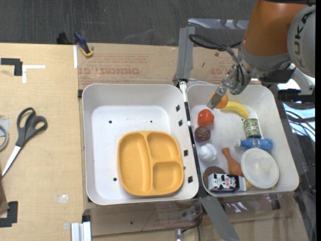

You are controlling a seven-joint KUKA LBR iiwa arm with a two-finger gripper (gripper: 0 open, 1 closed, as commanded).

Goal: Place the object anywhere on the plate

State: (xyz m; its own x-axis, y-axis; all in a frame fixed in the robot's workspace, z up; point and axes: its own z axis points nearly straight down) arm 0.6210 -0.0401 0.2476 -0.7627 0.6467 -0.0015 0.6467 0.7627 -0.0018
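A yellow plate with three compartments lies in the left bin, with nothing on it. My gripper hangs low over the far left part of the right bin, slanting down to the left. It is right by a small orange object, next to a yellow banana and just above a red tomato. Whether anything sits between its tips is hidden by the arm's angle.
The right bin also holds a brown ball, a white lump, a green-labelled bottle, a blue item, a white round bowl, a brown drumstick and a black-and-white carton. Scissors lie on the bench at left.
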